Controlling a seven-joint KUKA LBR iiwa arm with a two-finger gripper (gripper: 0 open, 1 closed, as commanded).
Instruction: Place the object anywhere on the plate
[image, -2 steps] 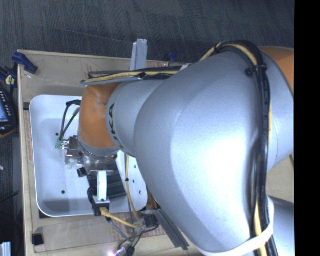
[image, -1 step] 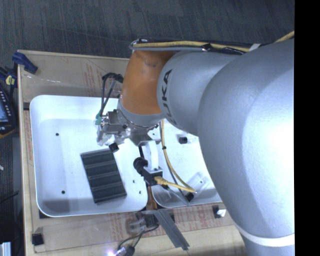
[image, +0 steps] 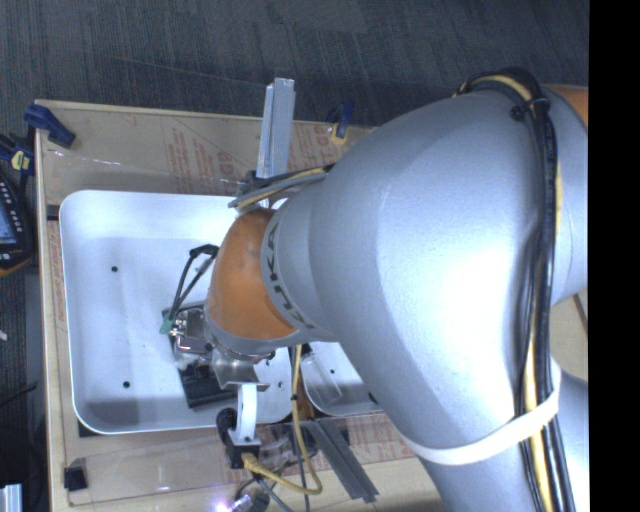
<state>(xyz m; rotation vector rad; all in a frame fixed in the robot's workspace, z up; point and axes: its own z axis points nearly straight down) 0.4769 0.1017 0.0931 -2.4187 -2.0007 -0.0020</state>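
My arm reaches across from the right and covers most of the bench. Its orange band hangs over the left white bin. Below the band, the gripper is low over the bin's front part, near the front wall. Its dark body hides whatever is under it. A small green bit shows beside the wrist's left side, next to the black cables. I cannot tell what it is.
A sliver of the right bin shows under the arm. A grey metal post stands behind the bins. Blue clamps sit at the board's far-left corner. Loose yellow cables lie by the front edge.
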